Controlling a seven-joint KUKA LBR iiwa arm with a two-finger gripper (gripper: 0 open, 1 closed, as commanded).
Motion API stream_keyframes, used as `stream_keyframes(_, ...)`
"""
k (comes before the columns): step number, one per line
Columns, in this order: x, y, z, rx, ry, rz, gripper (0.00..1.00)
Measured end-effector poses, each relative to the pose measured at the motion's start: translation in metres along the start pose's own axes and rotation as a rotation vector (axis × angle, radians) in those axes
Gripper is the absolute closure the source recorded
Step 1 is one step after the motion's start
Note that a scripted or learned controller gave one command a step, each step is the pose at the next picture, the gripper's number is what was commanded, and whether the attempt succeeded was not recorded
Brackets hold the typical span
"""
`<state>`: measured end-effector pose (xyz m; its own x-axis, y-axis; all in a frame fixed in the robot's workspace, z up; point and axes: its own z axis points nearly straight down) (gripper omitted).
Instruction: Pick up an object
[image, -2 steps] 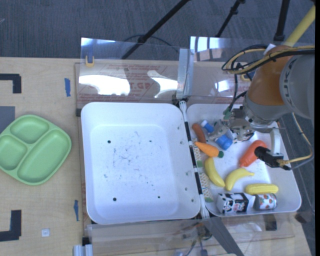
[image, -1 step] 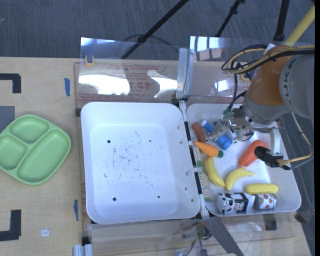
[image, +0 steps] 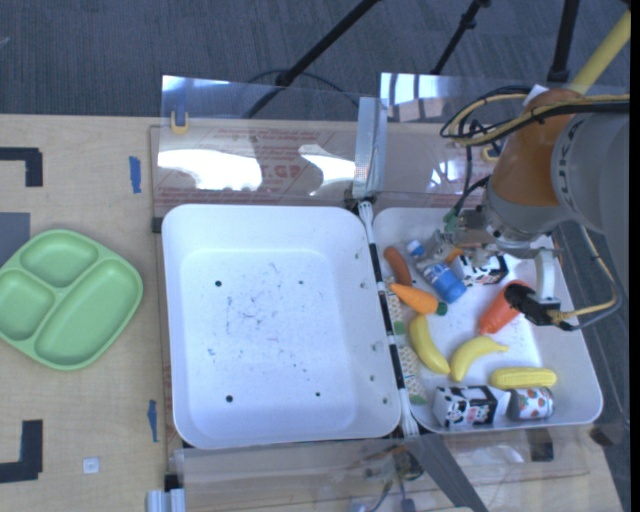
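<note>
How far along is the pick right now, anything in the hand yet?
Done: the arm has reached over the right bin, with the hand low near the blue bottle and the cow-print item. In hand: nothing that I can confirm; the fingers are too cluttered to read. Left: grasp and lift. The bananas and carrots lie untouched.

The arm (image: 590, 170) comes in as a thick grey cylinder, smooth and matte, capped by a glossy orange band (image: 525, 165) above the wrist. Yellow and black cables (image: 490, 115) loop over that band (a loose tangle). Below sits a paler grey wrist section (image: 520, 225), with what looks like small dark fittings, too blurred to read.
</note>
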<state>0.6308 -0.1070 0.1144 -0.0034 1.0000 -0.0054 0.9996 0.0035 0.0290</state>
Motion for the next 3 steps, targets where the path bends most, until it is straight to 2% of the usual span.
stream_keyframes(1,0.001,0.043,0.014,0.004,-0.003,-0.172,0.00)
stream_keyframes(2,0.000,0.044,0.004,0.001,-0.007,-0.173,1.00)
stream_keyframes(3,-0.007,0.037,-0.002,0.025,0.005,-0.043,1.00)
